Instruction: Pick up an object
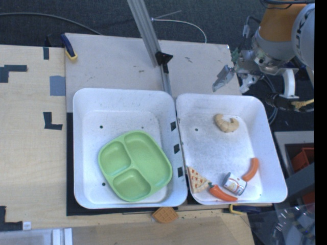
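Metal two-finger gripper, fingers spread wide and holding nothing, hangs just beyond the far rim of the shallow white plastic right bin, which holds a lumpy tan pastry.

You have two shallow white bins side by side: the left white plastic bin holds a green three-compartment plastic plate toward its 6 o'clock. In the right white plastic bin, a beige croissant-shaped toy lies at 12 o'clock; a small silver tin can, an orange toy carrot, an orange sausage-shaped toy and a waffle-patterned wedge cluster from 4 to 7 o'clock. A round waffle biscuit lies on the bench before both bins.
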Tool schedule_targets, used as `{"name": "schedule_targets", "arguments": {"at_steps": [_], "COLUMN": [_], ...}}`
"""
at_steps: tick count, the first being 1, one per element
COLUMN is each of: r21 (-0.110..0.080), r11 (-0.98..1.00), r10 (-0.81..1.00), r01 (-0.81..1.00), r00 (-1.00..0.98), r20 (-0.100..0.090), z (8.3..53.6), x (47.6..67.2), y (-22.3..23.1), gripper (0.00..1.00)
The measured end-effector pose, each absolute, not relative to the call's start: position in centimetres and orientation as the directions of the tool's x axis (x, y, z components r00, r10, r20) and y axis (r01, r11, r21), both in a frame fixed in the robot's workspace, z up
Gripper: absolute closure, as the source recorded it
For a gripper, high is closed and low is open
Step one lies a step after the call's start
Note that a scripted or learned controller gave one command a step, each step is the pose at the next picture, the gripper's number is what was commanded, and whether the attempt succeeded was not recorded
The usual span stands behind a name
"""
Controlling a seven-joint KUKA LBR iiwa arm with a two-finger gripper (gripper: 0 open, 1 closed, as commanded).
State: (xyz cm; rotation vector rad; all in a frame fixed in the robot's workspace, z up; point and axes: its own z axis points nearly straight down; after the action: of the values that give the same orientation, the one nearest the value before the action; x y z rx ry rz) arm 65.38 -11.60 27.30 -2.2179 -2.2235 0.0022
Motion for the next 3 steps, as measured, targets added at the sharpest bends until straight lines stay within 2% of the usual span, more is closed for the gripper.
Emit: {"name": "schedule_targets", "arguments": {"at_steps": [1, 2, 3], "r21": [-0.002, -0.008, -0.007], "r11": [0.003, 0.002, 0.002], "r10": [1.0, 1.0, 1.0], "r01": [1.0, 1.0, 1.0], "r00": [-0.003, -0.002, -0.002], "r20": [0.0, 0.0, 0.0], "z": [27.3, 21.0, 16.5], "x": [65.4, 64.8, 65.0], "y": [-11.6, -11.1, -11.3], "gripper": [0.0, 0.0, 0.0]}}
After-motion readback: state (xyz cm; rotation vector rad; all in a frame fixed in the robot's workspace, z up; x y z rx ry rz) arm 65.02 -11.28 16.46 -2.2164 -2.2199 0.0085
